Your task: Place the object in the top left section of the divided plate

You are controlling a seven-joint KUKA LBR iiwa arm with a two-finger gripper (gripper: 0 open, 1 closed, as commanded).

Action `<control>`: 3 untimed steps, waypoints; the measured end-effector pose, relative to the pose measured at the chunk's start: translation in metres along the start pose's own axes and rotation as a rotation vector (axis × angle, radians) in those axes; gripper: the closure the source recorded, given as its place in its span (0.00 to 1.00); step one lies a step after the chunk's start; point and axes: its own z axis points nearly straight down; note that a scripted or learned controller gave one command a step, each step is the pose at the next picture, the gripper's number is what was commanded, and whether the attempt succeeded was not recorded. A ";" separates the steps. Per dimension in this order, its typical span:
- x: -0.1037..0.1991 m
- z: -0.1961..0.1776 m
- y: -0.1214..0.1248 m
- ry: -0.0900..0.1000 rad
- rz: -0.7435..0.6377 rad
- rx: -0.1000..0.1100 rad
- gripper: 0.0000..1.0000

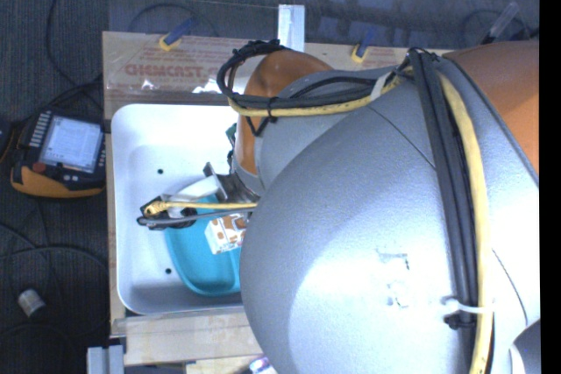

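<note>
- Looking down on the desk (175, 328), you had the grey arm (394, 215) across most of the view. It reached in from the right and over the white bin (145, 158).
- The end effector (224, 191) was low inside that bin, just above the blue divided plate (197, 269). The arm's bulk hid its tip, so you could not tell whether it was apart, together or clamped on anything.
- The divided plate lay in the near right part of the bin, and the arm covered its right side. None of its dividers could be made out.
- The object (226, 234), a small white thing with orange print, sat over the plate's upper edge, just beside the end effector. Its label was too small to read. You could not tell which section it was over, or whether it was held.
- Behind the bin, a brown board (140, 92) carried faded red lettering that read "CHEMCAST".
- Left of the desk, on the dark floor (53, 31), lay a handheld pendant (61, 155) with an orange rim and a lit screen. Nothing on the screen could be read.
</note>
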 end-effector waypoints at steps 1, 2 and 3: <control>0.040 0.055 -0.035 -0.001 0.018 -0.001 1.00; 0.069 0.072 -0.005 0.011 0.006 -0.001 1.00; 0.064 -0.134 0.053 0.002 0.037 -0.003 1.00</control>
